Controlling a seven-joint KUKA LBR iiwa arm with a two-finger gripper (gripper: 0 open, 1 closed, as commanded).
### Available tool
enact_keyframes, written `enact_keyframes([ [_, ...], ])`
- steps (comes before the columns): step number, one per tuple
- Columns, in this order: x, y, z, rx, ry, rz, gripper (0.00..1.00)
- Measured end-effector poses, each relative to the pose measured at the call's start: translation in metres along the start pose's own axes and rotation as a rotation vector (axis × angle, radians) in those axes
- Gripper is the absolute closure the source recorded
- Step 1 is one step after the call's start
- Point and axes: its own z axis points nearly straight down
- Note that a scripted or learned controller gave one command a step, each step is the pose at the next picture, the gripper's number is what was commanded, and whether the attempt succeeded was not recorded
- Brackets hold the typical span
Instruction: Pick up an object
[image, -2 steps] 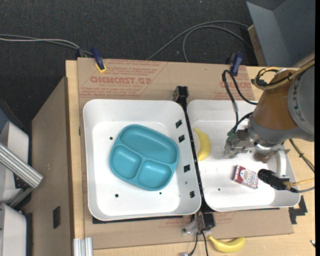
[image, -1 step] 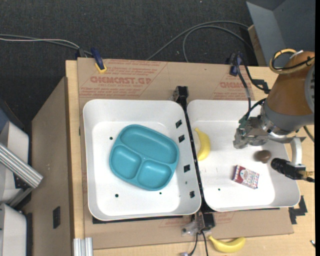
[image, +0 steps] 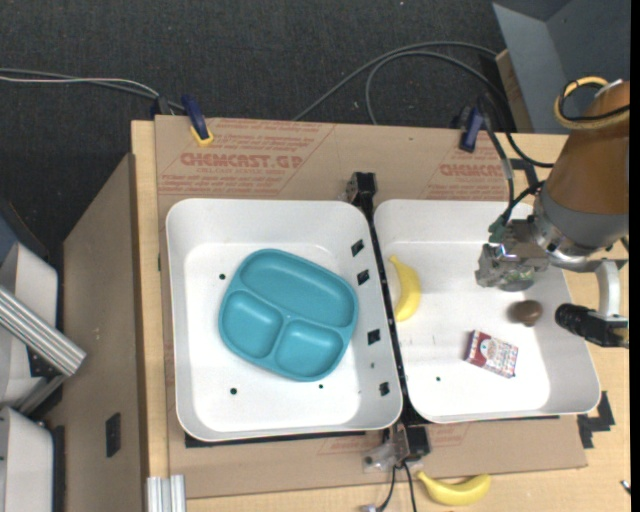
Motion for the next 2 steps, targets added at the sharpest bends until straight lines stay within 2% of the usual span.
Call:
enact_keyframes([
  [2,0.128,0.024,-0.010,0.002,0.003,-0.007,1.00],
])
